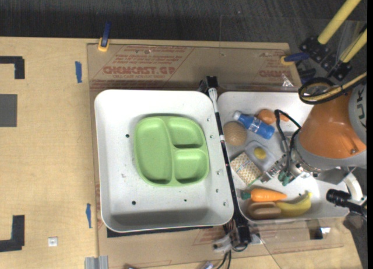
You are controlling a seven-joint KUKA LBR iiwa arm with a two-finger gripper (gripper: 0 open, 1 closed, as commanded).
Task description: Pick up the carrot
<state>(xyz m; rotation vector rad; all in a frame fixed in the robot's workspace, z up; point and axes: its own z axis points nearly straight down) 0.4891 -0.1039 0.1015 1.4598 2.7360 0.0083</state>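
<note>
One carrot (265, 194), lower right of frame, lay touching a banana (294, 204). Pincer (284, 171) hovered just above; spread or pressed together could not be told. Advised: descend centred, avoiding banana.

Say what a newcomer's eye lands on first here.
Probably the green divided plate, alone in the left bin. Next, the arm's orange band looming over the crowded right bin, where the carrot lies near the front beside a banana, with a blue bottle toward the back.
</note>
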